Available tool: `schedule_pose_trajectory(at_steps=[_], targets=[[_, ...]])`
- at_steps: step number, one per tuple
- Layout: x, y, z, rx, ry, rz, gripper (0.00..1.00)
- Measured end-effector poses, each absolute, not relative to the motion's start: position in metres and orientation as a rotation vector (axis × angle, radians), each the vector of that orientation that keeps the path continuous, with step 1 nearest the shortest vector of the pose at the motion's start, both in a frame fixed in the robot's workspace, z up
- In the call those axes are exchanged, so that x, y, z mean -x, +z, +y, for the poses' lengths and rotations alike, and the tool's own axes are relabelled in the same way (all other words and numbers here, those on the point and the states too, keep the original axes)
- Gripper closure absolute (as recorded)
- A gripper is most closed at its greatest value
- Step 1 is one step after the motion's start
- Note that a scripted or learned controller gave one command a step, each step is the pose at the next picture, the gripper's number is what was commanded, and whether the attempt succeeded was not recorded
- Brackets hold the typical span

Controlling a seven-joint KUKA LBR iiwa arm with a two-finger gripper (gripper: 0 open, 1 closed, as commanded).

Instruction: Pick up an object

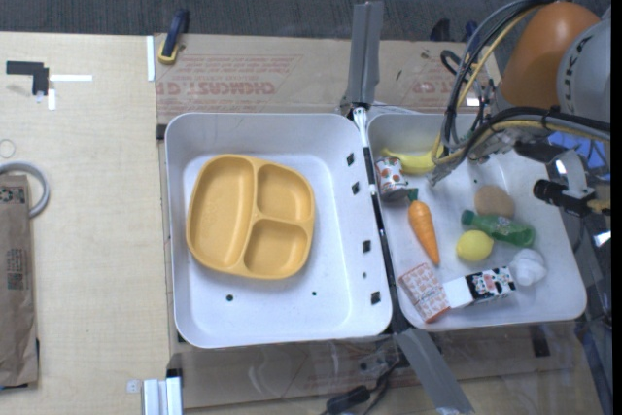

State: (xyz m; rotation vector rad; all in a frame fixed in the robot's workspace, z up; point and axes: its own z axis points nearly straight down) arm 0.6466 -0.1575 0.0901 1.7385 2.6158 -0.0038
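Hand poised over right white bin's far-left corner beside yellow banana, grip state indeterminable; approach step, descent onto it next.

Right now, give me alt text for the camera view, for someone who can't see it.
Overhead view of two white bins: the left bin holds a yellow divided plate, the right bin holds a carrot, banana, lemon and small cartons. The grey-and-orange arm reaches in from the right.
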Motion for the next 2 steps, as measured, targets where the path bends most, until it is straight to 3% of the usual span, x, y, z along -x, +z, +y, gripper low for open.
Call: schedule_pose_trajectory(at_steps=[1,2], targets=[[-0.647,0.098,-0.159,-1.740,-0.005,2.614,1.00],[-0.626,0.228,-0.120,-2.077,-0.008,2.360,1.00]])
